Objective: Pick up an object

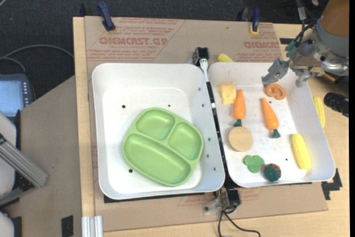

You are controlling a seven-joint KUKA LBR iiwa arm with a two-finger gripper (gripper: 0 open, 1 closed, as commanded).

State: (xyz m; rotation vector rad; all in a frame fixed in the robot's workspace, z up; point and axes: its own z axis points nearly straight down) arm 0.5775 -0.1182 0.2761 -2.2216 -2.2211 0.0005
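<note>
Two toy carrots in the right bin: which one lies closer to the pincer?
The carrot on the right, just below the pretzel where the pincer hovers. The other carrot lies farther left, beside the cheese wedge.

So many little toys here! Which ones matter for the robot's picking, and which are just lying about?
In play, in the right bin:
gripper, above the pretzel
two carrots
cheese wedge
round cracker
corn cob
broccoli
strawberry

Just lying about:
green divided plate in the left bin
blue clamps
banana
</note>
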